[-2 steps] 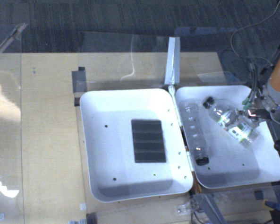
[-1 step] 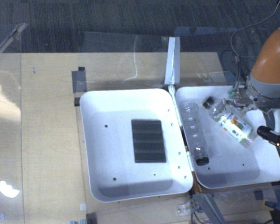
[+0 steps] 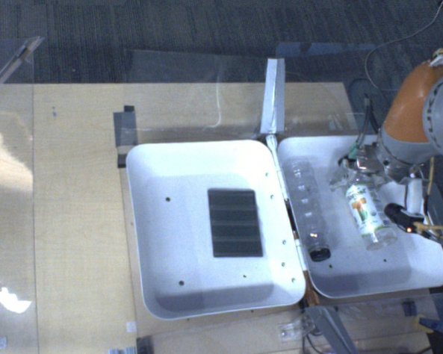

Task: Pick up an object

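Note:
In the right bin (image 3: 429, 268), a small clear bottle with a green and orange label (image 3: 363, 210) lies on its side, roughly lengthwise. My gripper (image 3: 361, 164) hangs just past the bottle's far end, at or slightly above it. A clear plastic bottle with a black cap (image 3: 307, 205) lies along the right bin's left wall, cap toward the front. A black ribbed rectangular pad (image 3: 235, 222) lies flat in the middle of the left bin (image 3: 156, 214).
The grey arm with its orange band (image 3: 416, 108) comes in over the right bin's far right corner, with cables (image 3: 427, 231) trailing along the bin's right side. A metal divider post (image 3: 273, 98) stands behind the seam between the bins.

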Action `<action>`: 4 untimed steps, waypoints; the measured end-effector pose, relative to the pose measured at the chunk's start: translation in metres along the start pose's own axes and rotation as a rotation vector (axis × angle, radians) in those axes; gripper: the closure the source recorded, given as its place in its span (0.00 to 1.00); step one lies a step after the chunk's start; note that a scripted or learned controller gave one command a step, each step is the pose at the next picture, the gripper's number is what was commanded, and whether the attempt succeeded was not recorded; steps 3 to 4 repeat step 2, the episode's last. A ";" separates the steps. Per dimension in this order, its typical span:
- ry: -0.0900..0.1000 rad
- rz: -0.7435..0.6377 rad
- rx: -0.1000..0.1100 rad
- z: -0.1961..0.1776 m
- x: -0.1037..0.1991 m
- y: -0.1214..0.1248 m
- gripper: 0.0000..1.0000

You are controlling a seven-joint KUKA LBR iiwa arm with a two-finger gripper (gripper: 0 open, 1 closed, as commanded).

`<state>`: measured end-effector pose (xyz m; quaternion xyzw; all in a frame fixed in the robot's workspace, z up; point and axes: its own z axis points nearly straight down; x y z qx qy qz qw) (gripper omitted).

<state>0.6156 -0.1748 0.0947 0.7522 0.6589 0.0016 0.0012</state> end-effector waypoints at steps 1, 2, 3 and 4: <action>0.000 -0.005 -0.004 -0.011 0.002 0.001 1.00; -0.001 -0.235 -0.003 -0.133 0.055 0.003 1.00; -0.001 -0.235 -0.003 -0.133 0.055 0.003 1.00; -0.001 -0.235 -0.003 -0.133 0.055 0.003 1.00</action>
